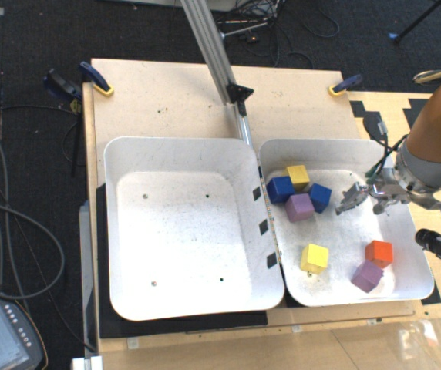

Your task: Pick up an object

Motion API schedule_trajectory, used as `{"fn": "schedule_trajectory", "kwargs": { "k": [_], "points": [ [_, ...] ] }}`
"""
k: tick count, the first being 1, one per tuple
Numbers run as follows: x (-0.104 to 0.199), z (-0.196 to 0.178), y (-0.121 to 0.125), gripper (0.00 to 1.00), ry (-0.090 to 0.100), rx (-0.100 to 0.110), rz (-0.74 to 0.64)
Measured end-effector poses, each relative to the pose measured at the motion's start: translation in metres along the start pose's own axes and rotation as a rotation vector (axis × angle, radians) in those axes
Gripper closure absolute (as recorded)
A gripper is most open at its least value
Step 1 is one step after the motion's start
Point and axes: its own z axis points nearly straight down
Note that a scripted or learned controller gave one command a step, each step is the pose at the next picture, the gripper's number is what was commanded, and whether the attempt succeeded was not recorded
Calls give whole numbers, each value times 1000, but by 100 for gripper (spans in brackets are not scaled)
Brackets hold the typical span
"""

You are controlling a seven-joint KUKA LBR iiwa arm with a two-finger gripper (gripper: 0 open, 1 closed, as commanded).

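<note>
Your gripper hovers in the right bin, just right of four clustered cubes: yellow, blue, purple and a second blue. Whether it is open or closed you cannot tell. Nearer you lie yellow, orange and purple cubes.

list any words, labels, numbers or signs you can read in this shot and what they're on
None can be read.
The blocks in the right bin have plain coloured faces, with no letters or numbers.
The device at the bottom left corner has a screen and buttons, but any markings there are too small and blurred to read.
The black squares between the bins are unmarked patches, not text.
</note>
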Motion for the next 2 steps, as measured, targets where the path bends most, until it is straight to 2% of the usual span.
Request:
{"fn": "schedule_trajectory", "kwargs": {
  "k": [1,2],
  "points": [
    [1,54,-1,0,0,1,1],
    [0,40,1,100,-2,-5,1]
  ]
}}
